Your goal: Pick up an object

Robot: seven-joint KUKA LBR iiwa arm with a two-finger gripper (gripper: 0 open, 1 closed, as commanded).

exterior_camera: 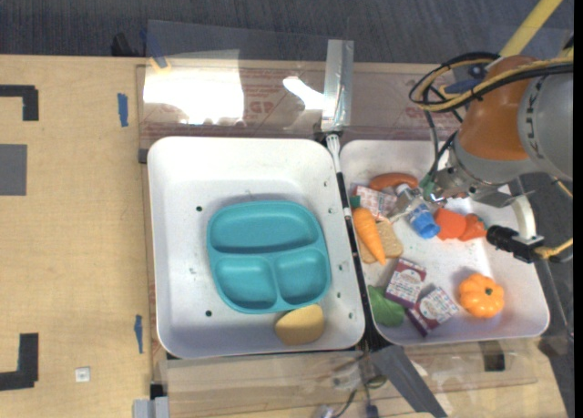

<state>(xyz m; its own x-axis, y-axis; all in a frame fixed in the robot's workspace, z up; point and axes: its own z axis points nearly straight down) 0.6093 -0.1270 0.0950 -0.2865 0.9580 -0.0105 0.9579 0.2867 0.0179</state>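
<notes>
Pumpkin first, since it sits nearest you in the right bin: a small orange toy, standing apart from the rest near the front right corner. You would judge it light, hard and rounded, so it may slip out of a two-finger pinch unless you close across its widest part.

Just left of it lie two small printed packets, touching each other, flat and probably flimsy; take one by an edge if at all. A green toy vegetable rests at the front left of that bin.

Further back, a toy carrot lies along the divider beside a tan cracker-like piece. The carrot looks stiff and long, best pinched across its middle.

Behind those, a blue piece, an orange-red lump and a red-orange item crowd together with another wrapper.

The gripper hangs low over that back cluster, just above the blue piece, the orange-banded wrist bending in from the right. You cannot tell how far its fingers are parted or whether they have anything.

In the left bin sit a teal divided tray and a yellow sponge-like lump.
</notes>
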